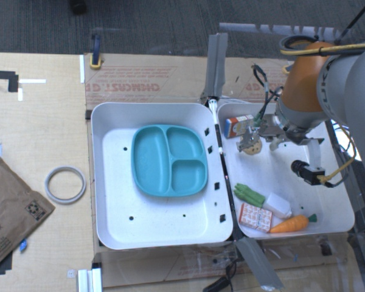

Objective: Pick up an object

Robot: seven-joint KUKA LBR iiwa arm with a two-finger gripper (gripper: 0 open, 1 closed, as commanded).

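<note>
The gripper [253, 140] is being held low over the back of the right bin [328, 227], with a small tan, lumpy object [252, 146] seen right at its fingertips; whether it is being pinched or merely touched cannot be told from this slant, and the fingers' spread cannot be read. The object is rounded, so no clear long axis is being shown. A red-and-white carton [236, 125] is lying just beside it, toward the bin's back-left corner, tilted with its long side running roughly across the bin. The grey arm [344, 72], with its orange band [304, 81], is being reached in from the right, judged to be angled so as to clear the bin wall. Along the front of the same bin, a green vegetable [249, 194], a red-patterned packet [255, 216], a white block [277, 204] and a carrot [290, 224] are being left together, the carrot pointing left. A teal divided plate [169, 160] is resting in the left bin [109, 187]. A tape ring [65, 184] is lying on the bench [36, 139].
</note>
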